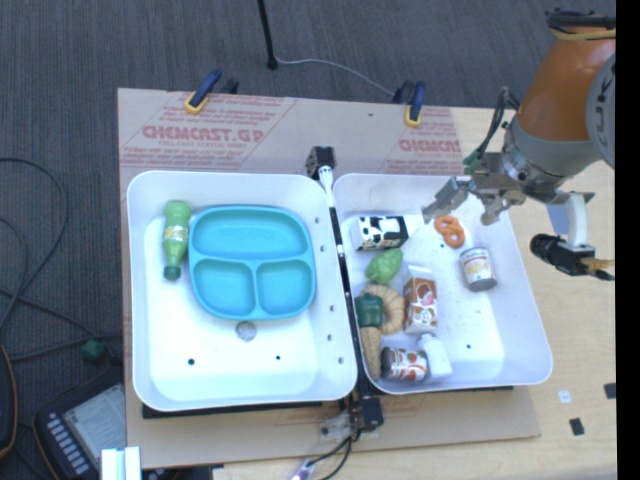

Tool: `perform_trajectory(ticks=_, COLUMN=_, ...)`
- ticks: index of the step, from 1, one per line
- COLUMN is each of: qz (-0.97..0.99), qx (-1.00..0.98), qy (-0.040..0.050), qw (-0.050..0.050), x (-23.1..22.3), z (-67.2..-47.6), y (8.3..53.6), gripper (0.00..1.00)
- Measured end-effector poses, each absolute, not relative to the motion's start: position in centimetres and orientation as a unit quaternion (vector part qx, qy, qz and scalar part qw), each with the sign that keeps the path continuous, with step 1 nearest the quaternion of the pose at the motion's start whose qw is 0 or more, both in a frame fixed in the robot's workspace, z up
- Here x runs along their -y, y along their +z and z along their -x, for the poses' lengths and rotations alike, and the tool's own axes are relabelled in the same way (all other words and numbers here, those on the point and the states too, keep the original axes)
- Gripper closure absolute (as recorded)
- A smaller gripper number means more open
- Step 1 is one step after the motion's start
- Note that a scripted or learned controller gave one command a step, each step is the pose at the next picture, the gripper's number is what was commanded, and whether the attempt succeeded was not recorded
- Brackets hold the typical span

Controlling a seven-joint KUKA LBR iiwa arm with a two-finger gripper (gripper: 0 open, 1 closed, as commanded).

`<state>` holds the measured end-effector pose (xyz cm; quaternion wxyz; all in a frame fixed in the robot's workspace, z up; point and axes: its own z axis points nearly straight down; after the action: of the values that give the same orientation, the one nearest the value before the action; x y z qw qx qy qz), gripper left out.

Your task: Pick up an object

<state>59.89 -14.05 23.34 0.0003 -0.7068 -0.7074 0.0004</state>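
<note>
Landmark: right bin (520, 298), shallow, white, on a cardboard sheet (250, 133) printed in red, laid over the table (590, 368).

Inside right bin, far end: black-and-white carton (381, 232) toward the centre wall; orange pretzel-shaped ring (450, 232) toward the right wall; small can (478, 268) on its side just nearer than the ring.
Inside right bin, left half: green leafy item (384, 265), dark green piece (369, 310), tan item (385, 308), brown-and-white carton (421, 303), red-labelled can (405, 364) at the near end.

Above right bin's far right corner: claw (468, 198), fingers spread, nothing between them, hovering just beyond the ring.

Left of right bin, touching along the shared wall: left bin (150, 298), white, carrying a blue divided tray (252, 263) and a green bottle (176, 238) beside the tray.

Beyond right bin: blue-and-yellow clamps (413, 105) on the cardboard's far edge.

Around the table: dark grey ribbed carpet (60, 68), black cables (30, 258), thin black pole (264, 18).
</note>
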Motion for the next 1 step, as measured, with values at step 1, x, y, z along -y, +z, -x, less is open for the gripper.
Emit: perform_trajectory(ticks=1, qz=0.707, qx=0.707, qy=-0.0016, qw=-0.003, x=11.56, z=-64.45, y=12.82, gripper=0.0)
